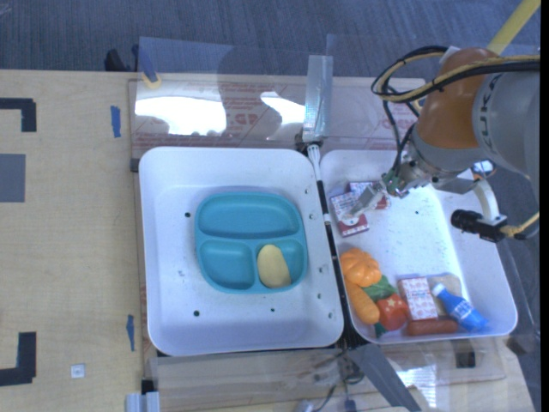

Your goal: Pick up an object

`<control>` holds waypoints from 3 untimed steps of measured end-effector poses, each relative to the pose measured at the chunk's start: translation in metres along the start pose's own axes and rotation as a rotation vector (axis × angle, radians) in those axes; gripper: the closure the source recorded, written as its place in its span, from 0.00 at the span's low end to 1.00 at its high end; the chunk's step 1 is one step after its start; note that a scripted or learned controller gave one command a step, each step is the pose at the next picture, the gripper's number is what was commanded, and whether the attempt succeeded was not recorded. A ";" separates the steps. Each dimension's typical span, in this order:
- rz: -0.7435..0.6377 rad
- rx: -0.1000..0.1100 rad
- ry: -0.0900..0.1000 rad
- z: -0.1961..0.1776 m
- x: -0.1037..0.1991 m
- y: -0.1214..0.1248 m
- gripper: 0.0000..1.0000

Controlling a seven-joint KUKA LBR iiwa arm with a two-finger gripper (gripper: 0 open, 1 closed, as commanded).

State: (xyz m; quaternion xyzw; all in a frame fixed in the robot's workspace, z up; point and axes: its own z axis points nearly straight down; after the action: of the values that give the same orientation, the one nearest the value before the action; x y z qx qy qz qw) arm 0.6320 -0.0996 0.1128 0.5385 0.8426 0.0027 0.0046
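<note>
Two bins on tabletop [60, 256] | left bin [163, 316]: teal tray [240, 230] holding yellow item [274, 266] | right bin [480, 273]: red-white packet [347, 211] at upper-left corner | hand [377, 194] just beside packet, grip state indeterminate

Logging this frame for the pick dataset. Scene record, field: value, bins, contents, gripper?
left bin: teal tray, yellow potato-like item in its lower right compartment
right bin: red-white packet, orange pepper, carrot, tomato, small box, sausage, blue bottle
gripper: over right bin's upper left, at the packet
grasp: not confirmed
</note>
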 end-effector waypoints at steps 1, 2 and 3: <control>0.204 -0.013 0.002 0.010 -0.003 0.017 0.00; 0.200 -0.028 -0.001 -0.006 -0.003 0.022 1.00; -0.052 0.005 0.000 0.024 -0.005 -0.052 1.00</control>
State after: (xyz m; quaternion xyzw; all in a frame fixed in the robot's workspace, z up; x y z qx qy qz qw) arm 0.5871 -0.1256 0.0881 0.5166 0.8562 0.0007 0.0032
